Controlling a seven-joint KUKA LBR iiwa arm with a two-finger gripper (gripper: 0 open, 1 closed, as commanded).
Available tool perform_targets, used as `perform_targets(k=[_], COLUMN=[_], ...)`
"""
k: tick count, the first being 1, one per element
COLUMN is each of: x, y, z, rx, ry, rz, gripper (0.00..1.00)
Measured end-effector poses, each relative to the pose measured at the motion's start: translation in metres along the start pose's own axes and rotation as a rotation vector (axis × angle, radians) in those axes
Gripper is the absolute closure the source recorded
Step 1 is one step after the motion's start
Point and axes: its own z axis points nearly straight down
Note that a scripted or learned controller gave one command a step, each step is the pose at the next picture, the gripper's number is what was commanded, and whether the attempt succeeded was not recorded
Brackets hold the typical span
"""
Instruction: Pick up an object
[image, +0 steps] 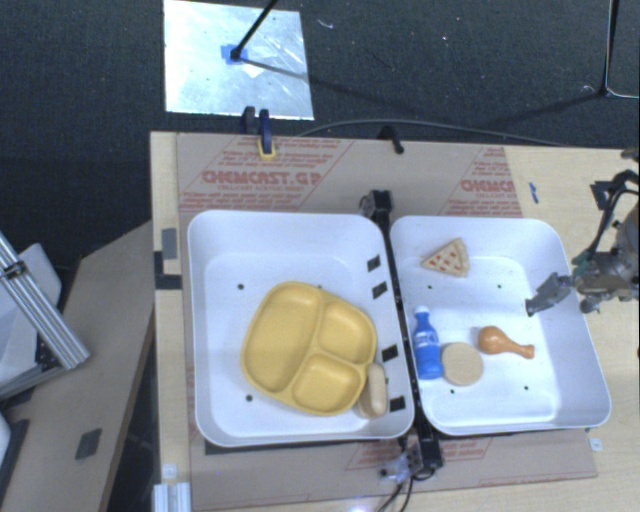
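From above, two white bins sat side by side on the tabletop (330, 165). The left bin (215, 300) held one yellow divided tray (310, 350) and one bread roll (374, 390). The right bin (560, 300) held four things: one pizza slice (446, 259), one blue bottle (427, 344) lying lengthwise, one round cookie (462, 364), one drumstick (503, 343) pointing right. The end effector (545, 297) hovered at the right rim, empty; its spread I couldn't tell.

At the right edge of the frame, the robot's gripper (548, 296) appears as dull grey metal, ending in a dark, tapered finger. Thin dark cables loop above it, near the upper right.
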Motion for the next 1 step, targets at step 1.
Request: perform_targets(k=[1], x=[0.0006], y=[0.0026], z=[-0.0064], rx=[-0.012], ry=[-0.004], rz=[-0.004], gripper=[0.00])
